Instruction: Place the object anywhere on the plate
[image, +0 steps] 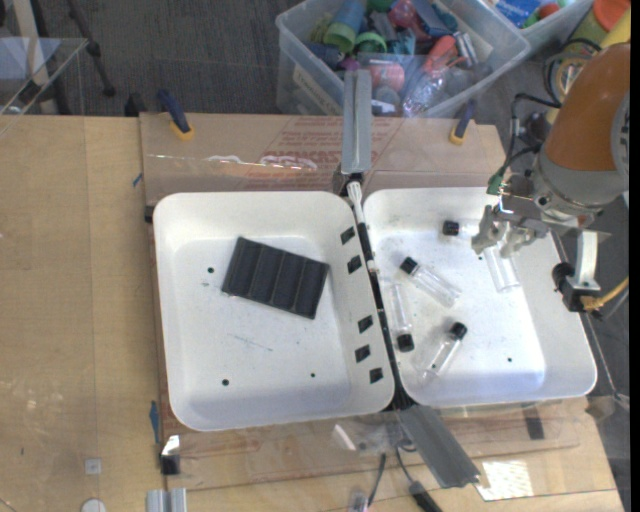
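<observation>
Sitting nearest the camera, at the bench's front edge under the seam between the bins: a grey metal bracket (440, 458). Lying just behind it, in the right bin (560, 375): several clear vials with black caps, one slanting near the front (443, 348), one further back (430, 284), one alongside the divider (399, 308), plus a loose black cap (450, 228) toward the rear. Hovering over the right part of that bin: the gripper (500, 238), with another clear vial (503, 272) showing directly beneath it, touching or nearly so. Not possible to be telling whether the tool is apart, together, or clamped on that vial; too small and too glassy to be reading. Resting well apart, in the left bin (180, 390): the dark ridged plate (275, 277), flat and at a slight angle, with nothing on it. Judging the vial as the task's thing: probably light, stiff, smooth and slippery, prone to rolling on the bin floor and perhaps to cracking under a hard squeeze. Taking hold across the middle of the barrel, square to its long axis, looking wisest; gripping near the cap or the rounded end risking a squirt sideways. Setting it along the plate's ridges likely helping against rolling off.
</observation>
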